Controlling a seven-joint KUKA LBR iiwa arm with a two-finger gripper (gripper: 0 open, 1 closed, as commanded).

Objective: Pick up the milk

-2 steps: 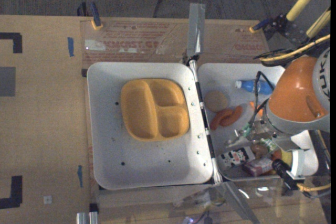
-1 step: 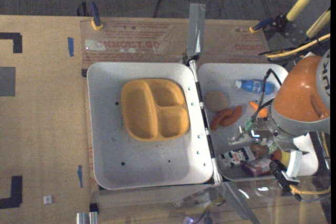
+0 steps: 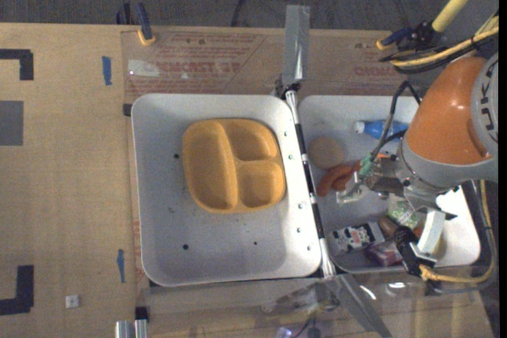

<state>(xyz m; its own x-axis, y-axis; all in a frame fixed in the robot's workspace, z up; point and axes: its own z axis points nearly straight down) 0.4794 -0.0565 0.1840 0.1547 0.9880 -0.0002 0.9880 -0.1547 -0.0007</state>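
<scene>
Camera view had the milk, a small white carton with black patches, lying on its side in the lower part of the right bin, close to that bin's bottom wall and near the divider between the two bins. Right beside it, toward the lower right, sat a purple item, and just above that a small brown piece, partly hidden.

Up the frame from the carton hung the gripper, reaching in from the right and pointing left. Released or clenched? Could not tell from this angle, and nothing could be seen in its grasp. The carton lay apart from it, lower in the frame.

An orange-red sausage shape lay just left of the gripper, and a round tan item sat above that. Further up, a white bottle with a blue cap lay on its side near the bin's top wall. A green-and-white packet peeked out below the wrist.

The arm, with its orange band, covered the right bin's right side.

Over in the left bin, a yellow divided plate sat flat, a little above centre, well apart from everything else.
</scene>
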